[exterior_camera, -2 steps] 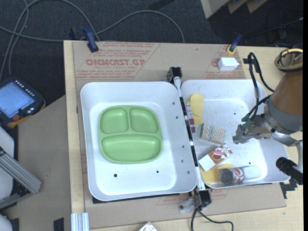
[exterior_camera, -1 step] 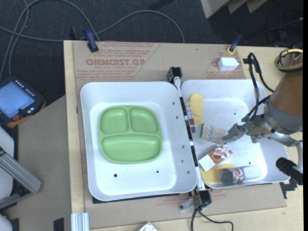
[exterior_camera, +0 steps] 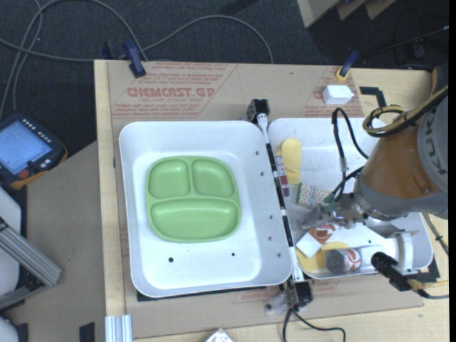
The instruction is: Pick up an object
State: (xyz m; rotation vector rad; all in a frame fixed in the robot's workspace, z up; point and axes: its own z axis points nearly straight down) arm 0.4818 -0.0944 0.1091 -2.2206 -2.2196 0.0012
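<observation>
My gripper (exterior_camera: 333, 214) is down in the right bin (exterior_camera: 313, 130), among a cluster of small objects. Just left of it lies a patterned packet (exterior_camera: 309, 194). Below it sit a red-and-white item (exterior_camera: 324, 231), a white card (exterior_camera: 308, 246) and a yellow piece (exterior_camera: 313, 261) with a small can (exterior_camera: 343, 261) on its side. A yellow banana-like object (exterior_camera: 291, 155) lies apart near the bin's back left. The arm's orange band (exterior_camera: 399, 166) and grey wrist hide the middle right of the bin.
The left bin (exterior_camera: 135, 191) holds a green divided plate (exterior_camera: 192, 198). A black divider strip (exterior_camera: 278, 191) runs between the bins. Black cables (exterior_camera: 342, 141) loop over the right bin. A small white block (exterior_camera: 338, 94) rests on the board behind it.
</observation>
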